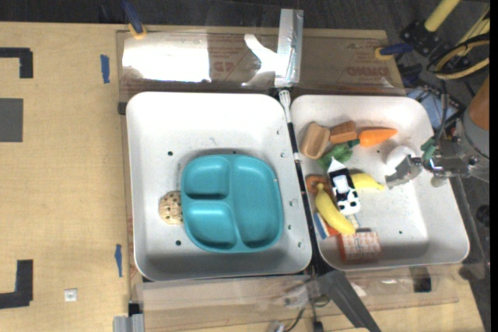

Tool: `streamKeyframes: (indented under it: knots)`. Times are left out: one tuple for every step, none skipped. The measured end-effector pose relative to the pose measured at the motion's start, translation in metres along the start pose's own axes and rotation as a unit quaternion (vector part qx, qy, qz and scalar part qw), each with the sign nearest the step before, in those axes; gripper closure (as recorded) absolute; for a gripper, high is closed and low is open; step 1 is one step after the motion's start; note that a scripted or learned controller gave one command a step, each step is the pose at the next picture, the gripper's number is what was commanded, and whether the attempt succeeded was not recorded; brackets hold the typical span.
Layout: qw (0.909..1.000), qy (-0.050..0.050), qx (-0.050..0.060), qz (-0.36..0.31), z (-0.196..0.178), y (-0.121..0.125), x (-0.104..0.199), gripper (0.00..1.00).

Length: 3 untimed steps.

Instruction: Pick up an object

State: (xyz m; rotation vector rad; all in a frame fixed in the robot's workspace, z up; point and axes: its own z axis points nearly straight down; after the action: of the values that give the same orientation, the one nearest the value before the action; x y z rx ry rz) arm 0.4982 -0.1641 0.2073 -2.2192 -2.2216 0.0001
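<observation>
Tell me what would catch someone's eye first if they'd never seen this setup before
The big teal divided plate in the left bin stands out most, with a small cookie lying against its left edge. Next comes the colourful clutter along the left side of the right bin: a carrot near the top, a banana lower down and a black and white toy cow between them. The gripper hangs over the right bin, near its middle.

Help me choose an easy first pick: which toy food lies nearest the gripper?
The carrot, orange, at the right bin's far side, closest to the gripper; the banana lies farther left.
</observation>
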Motion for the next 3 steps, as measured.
streamKeyframes:
  knots:
    - [0.9999,-0.002,-0.012,-0.01,0.103,0.051,0.014,0.0]
    - [0.9994,-0.001,-0.004,-0.033,0.121,0.109,0.048,0.0]
    - [0.9994,-0.002,-0.007,-0.033,0.108,0.111,0.047,1.0]
